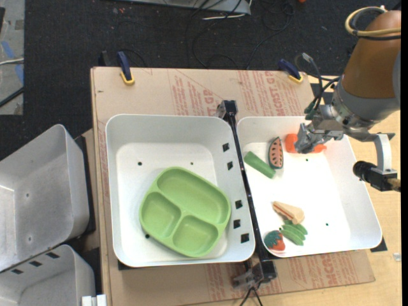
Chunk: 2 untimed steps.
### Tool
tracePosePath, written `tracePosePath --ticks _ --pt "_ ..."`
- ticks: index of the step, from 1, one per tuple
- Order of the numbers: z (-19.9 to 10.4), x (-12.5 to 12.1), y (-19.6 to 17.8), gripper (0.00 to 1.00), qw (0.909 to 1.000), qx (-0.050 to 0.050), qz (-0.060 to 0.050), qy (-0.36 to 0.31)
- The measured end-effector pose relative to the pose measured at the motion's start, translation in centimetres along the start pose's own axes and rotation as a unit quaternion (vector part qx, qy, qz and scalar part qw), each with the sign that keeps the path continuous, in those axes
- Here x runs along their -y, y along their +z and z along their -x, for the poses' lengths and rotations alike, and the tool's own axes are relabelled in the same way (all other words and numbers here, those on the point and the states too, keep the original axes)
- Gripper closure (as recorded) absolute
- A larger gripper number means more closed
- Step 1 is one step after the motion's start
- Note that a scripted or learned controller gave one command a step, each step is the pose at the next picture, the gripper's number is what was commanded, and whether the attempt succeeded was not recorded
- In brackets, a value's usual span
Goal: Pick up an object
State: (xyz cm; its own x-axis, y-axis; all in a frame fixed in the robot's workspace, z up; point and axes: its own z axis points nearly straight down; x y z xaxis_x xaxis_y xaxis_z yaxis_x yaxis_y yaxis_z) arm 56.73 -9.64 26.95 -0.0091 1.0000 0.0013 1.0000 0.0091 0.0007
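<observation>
Fingers [310, 144] sit low over the orange object [291, 143] at the right bin's [357, 190] twelve o'clock end; you cannot tell whether they are apart or together. You look to be at the reach-and-grasp step, with nothing visibly held. Next, confirm closure on it before lifting.

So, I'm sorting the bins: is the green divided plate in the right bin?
No, the green divided plate lies in the left bin; toy foods lie in the right bin.
</observation>
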Motion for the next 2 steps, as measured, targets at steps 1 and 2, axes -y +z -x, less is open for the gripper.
tracePosePath --ticks 1,2 --pt "-5.7 -0.2 0.1 1.0 1.0 0.0 -0.001 0.0" --pt "-11.2 -0.3 2.4 1.0 1.0 0.0 -0.002 0.0"
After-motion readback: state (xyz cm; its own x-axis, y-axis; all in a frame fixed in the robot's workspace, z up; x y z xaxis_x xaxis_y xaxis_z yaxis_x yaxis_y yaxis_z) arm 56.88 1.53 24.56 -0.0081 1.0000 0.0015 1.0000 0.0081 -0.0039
